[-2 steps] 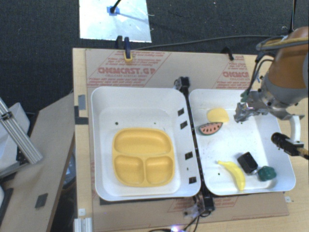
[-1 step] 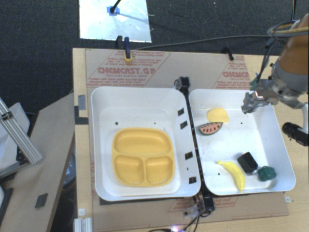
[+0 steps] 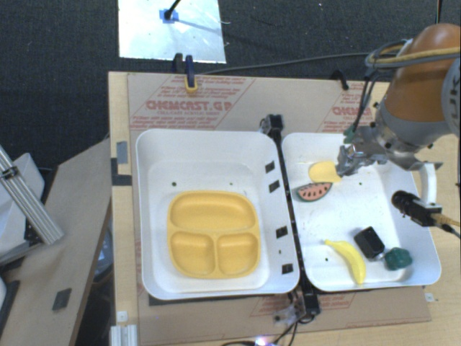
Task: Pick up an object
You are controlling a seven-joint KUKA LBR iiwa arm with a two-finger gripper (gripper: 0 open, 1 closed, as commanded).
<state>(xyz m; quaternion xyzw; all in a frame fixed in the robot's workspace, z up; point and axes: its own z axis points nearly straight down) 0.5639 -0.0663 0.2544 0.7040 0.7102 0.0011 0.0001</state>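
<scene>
The claw (image 3: 348,158) is seen low over the far part of the right bin (image 3: 432,265), and a yellow piece (image 3: 323,171) lies just beside it on the side away from the arm, touching or nearly so. How far the claw is opened cannot be told, and no object is seen within it. A watermelon slice (image 3: 314,191) lies near, a little closer to the camera. The yellow piece's far edge is partly hidden by the claw.
</scene>
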